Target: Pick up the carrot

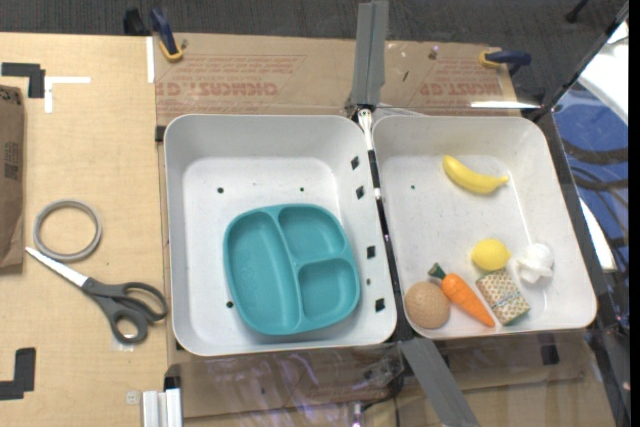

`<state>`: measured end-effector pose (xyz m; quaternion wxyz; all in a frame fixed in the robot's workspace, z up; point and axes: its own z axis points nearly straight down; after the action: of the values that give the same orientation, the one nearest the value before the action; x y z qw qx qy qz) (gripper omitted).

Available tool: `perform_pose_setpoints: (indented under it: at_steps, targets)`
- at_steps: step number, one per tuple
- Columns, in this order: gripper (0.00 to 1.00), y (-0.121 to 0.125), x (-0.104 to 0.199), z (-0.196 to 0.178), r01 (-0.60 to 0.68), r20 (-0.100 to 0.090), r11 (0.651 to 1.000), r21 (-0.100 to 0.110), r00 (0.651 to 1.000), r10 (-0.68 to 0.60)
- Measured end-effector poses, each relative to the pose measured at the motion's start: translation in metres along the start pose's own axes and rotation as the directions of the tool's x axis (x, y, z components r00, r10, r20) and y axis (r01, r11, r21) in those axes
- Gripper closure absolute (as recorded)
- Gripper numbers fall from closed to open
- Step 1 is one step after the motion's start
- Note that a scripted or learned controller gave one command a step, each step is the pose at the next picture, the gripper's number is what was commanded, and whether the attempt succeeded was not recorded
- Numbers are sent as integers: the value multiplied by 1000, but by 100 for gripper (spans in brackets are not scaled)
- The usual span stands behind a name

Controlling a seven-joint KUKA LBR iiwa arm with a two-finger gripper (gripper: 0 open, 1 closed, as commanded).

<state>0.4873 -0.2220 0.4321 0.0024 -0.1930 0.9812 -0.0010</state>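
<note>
The carrot point(466, 299) is a small orange toy with a dark green top. It lies slanted near the front of the right bin point(410, 155). A tan egg-shaped ball point(427, 305) touches it on the left. A patterned little box point(502, 297) sits just to its right.
In the right bin there are also a banana point(474, 175), a yellow lemon point(490, 255) and a white lumpy piece point(535, 262). The left bin point(190, 165) bears a teal divided plate point(292, 267). Scissors point(105, 293) and a tape roll point(67, 228) lie on the bench at left.
</note>
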Motion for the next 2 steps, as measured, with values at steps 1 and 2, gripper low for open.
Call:
perform_pose_setpoints:
  at_steps: [1, 2]
  targets:
    - [100, 0, 0, -49, -46, 0, 999, 0, 999, 46]
    - [100, -7, -17, -60, -133, 0, 991, 0, 991, 133]
